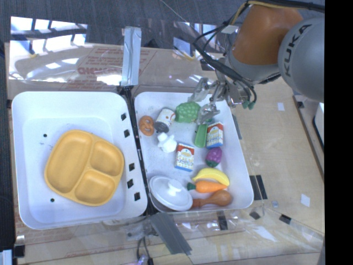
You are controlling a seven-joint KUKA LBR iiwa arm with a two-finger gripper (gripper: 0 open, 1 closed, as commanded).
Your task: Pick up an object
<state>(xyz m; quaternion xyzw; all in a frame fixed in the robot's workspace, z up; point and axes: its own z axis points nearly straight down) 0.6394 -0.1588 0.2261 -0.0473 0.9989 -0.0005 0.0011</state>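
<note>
My gripper (204, 100) hangs over the far edge of the right bin (238, 148), open, with nothing between its fingers. One finger (199, 89) is above a green leafy toy (187, 111), the other (208, 113) just right of it. Below the gripper lie a green bottle (201, 135) and a red and white carton (215, 134). Further along the bin lie a pretzel (146, 125), a white cup (164, 118), a small white toy (167, 143), a snack box (185, 157), a purple fruit (214, 156), a banana (212, 175), a carrot (207, 186), a drumstick (213, 199) and a white bowl (170, 193).
The left bin (27, 120) holds a yellow divided plate (84, 166). A taped cardboard sheet (110, 65) lies behind both bins. The arm's orange band (262, 35) and cables rise at the upper right.
</note>
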